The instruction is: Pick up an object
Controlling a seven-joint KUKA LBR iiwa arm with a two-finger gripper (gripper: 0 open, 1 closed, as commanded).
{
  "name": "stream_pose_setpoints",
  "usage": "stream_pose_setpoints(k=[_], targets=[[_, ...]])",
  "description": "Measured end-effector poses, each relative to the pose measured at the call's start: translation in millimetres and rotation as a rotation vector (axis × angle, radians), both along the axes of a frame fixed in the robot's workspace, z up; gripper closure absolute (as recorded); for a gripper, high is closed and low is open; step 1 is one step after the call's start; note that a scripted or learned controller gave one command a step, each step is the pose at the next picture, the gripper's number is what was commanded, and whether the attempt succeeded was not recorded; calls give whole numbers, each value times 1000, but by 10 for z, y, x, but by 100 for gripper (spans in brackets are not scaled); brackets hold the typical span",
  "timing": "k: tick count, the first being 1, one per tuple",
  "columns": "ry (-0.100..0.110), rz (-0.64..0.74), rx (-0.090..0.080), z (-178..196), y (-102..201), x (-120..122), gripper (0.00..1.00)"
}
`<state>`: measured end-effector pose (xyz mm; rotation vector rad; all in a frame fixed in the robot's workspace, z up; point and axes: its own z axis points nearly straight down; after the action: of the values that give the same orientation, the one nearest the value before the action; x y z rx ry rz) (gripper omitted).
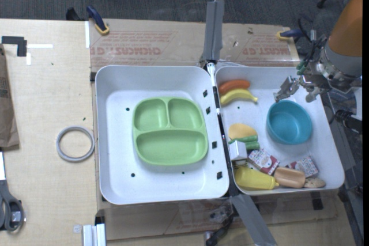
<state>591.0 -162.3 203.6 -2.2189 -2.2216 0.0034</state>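
Blue bowl [289,122] sat in right bin [328,141]; gripper [300,89], fingers apart, nothing between them, hovered at its 12 o'clock rim.

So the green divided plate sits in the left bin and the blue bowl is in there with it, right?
Not quite. The green divided plate does sit in the left bin, but the blue bowl is in the right bin, among the toy food, as the camera view shows.
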Motion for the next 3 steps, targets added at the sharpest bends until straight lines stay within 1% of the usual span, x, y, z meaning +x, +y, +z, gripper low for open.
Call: stream_pose_setpoints(k=[1,2,3], targets=[[-5,-100,-2,-1101,19,307,0],[-4,-84,9,-1105,-102,128,0],[-15,-73,18,-950,-11,190,100]])
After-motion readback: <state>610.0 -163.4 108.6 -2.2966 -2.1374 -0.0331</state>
